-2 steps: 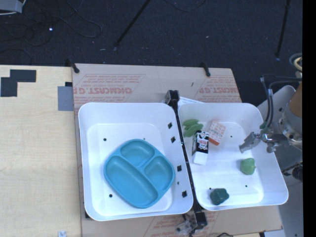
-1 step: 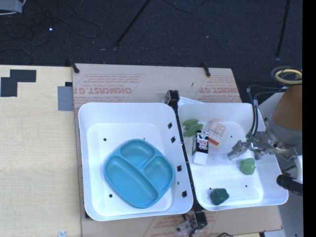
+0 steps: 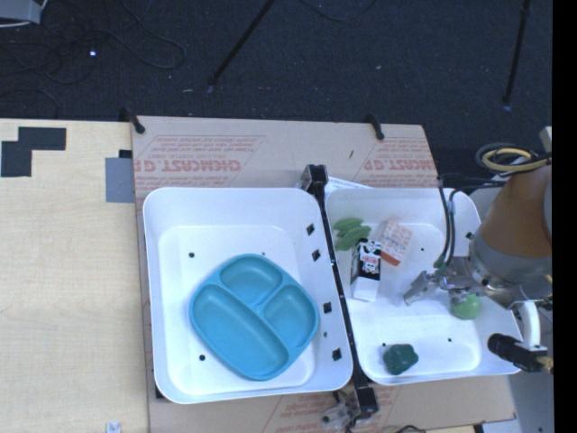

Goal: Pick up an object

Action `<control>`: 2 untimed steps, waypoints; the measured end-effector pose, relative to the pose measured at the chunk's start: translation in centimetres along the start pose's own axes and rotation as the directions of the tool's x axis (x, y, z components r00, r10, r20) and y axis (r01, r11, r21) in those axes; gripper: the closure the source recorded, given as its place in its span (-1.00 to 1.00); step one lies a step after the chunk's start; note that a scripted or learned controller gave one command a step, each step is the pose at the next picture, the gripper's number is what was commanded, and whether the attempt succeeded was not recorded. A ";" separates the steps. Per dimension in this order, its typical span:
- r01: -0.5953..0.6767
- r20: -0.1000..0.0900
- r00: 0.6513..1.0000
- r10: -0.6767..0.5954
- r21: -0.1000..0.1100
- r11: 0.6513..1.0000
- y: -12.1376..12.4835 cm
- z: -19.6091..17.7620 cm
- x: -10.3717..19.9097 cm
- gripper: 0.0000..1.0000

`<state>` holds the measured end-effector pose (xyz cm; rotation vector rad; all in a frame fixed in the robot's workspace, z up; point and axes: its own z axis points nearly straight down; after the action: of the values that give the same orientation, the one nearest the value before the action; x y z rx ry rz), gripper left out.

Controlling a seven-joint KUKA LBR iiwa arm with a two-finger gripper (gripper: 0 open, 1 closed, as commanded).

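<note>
My gripper (image 3: 422, 289) hangs low over the right bin (image 3: 424, 375), near its middle, with the grey arm and its orange band (image 3: 518, 219) reaching in from the right. A light green ball (image 3: 466, 308) lies just right of the gripper, partly under the wrist. A small black-and-white box (image 3: 368, 270) stands left of the gripper, a short gap away. Behind the box lie a white packet with red print (image 3: 395, 240) and a green leafy piece (image 3: 350, 233). A dark green lump (image 3: 399, 358) rests near the bin's front wall.
The left bin (image 3: 167, 242) holds a blue divided plate (image 3: 254, 316). A black divider rail (image 3: 330, 278) runs between the bins. Cardboard lies under both bins, and a black cable (image 3: 445, 219) loops over the right bin's far right corner.
</note>
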<state>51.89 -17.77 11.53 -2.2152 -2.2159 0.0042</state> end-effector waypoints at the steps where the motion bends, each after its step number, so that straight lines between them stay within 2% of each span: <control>1: 0.004 -0.004 1.000 -0.004 -0.003 1.000 0.2 2.9 0.5 -1.00; 2: -0.002 0.004 1.000 0.002 -0.005 1.000 0.1 1.8 0.0 1.00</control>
<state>52.01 -17.80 9.71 -2.2220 -2.2177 0.0026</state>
